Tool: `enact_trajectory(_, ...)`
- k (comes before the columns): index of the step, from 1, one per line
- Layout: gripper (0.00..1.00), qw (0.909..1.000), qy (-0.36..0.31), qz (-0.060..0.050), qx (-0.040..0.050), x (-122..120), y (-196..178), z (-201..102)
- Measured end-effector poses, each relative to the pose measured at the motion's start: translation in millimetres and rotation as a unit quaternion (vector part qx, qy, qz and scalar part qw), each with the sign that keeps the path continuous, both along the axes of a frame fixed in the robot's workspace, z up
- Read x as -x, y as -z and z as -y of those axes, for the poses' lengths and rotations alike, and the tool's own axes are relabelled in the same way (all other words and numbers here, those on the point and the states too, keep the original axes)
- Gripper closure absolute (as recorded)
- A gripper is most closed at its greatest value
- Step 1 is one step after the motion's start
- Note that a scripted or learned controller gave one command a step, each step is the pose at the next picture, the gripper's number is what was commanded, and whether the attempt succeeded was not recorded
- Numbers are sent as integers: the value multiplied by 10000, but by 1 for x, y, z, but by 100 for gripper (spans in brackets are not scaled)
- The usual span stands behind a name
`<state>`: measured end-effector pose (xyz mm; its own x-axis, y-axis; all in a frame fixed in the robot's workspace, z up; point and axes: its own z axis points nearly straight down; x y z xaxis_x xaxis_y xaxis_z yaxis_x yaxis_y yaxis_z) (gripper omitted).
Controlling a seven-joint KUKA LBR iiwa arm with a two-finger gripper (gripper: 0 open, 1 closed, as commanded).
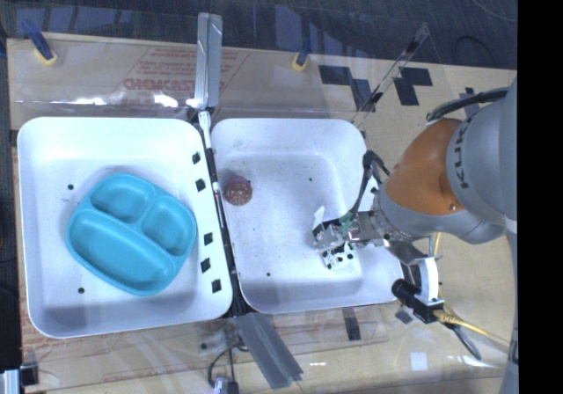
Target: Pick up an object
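Jaws [334, 243] positioned low over the right shallow white plastic bin [290, 291], near its right wall; released or clenched state not discernible. Nothing seen between them. Small round brownish object [237, 191] located farther off, by the bin's left wall, well apart. Likely requirement: travel left, centre above the object, descend vertically. Blue three-compartment plastic tray [132, 234] lying in left bin [44, 146].

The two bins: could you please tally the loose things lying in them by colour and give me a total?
Blue: 1, the divided plate in the left bin.
Brown: 1, the small round thing in the right bin.
Total: 2.
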<state>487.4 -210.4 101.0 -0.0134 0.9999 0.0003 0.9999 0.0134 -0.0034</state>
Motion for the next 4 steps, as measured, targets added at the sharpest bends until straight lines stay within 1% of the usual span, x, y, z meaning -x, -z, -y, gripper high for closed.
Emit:
enact_trajectory(1,100,10000,17,14,-2,-12,-129,-73)
enact_trajectory(2,100,10000,29,-9,-2,-118,-59,-18)
enact_trajectory(3,100,10000,10,10,1,-170,-92,-3)
enact_trajectory(4,0,10000,12,8,-1,-170,-92,-3)
